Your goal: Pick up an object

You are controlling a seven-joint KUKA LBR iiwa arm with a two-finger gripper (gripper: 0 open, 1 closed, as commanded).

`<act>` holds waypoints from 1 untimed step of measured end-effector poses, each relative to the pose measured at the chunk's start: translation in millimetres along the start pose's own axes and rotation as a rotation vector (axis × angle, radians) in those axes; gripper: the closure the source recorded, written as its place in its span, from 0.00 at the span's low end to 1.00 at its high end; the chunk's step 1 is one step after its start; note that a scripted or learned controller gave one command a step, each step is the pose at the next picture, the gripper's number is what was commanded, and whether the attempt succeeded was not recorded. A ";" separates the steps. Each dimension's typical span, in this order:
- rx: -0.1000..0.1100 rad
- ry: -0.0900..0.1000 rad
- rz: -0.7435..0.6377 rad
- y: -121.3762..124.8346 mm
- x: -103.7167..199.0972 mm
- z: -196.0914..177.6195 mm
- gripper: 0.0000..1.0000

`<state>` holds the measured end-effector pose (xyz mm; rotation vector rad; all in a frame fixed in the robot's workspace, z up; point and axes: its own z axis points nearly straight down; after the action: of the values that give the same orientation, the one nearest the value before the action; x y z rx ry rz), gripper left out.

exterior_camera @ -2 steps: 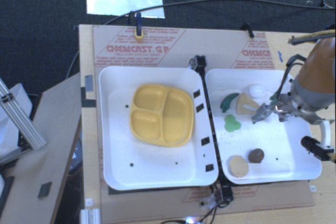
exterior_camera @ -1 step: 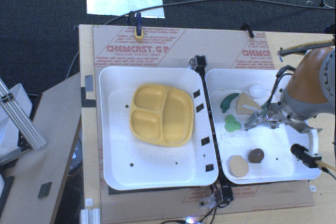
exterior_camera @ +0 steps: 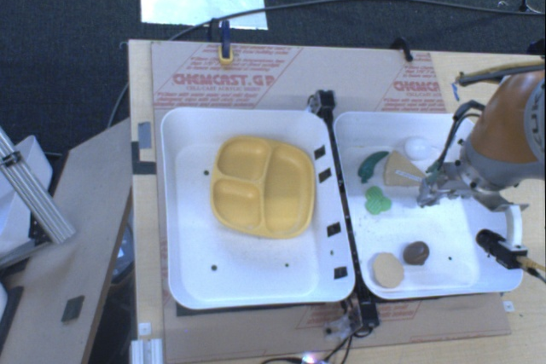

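Your gripper point(exterior_camera: 429, 190) sits low in the right bin point(exterior_camera: 452, 268), near its upper middle, reaching in from the right edge. You can't tell from this angle whether it's open, closed, or holding anything; the tip is a small grey blur.

Just left of the tip, maybe touching, is a tan wedge point(exterior_camera: 397, 170). A white ball point(exterior_camera: 417, 148) sits just above the wedge. A dark green piece point(exterior_camera: 372, 164) lies beside the wedge's left edge, and a light green piece point(exterior_camera: 377, 201) is just below that.

Lower in the same bin, well apart from the tip: a brown round object point(exterior_camera: 416, 252) and a tan disc point(exterior_camera: 388, 270) just beside it, toward the bottom-left corner.

Your arm's orange band point(exterior_camera: 503, 119) hangs over the bin's right side.

The left bin point(exterior_camera: 183, 217) holds a yellow divided plate point(exterior_camera: 263, 186), three compartments, lying flat near centre.
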<state>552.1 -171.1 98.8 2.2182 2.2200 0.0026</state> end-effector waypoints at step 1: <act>-0.002 -0.001 -0.003 4.8 0.2 -43.7 1.00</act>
<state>556.8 -170.9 142.5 2.2128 2.2223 0.0048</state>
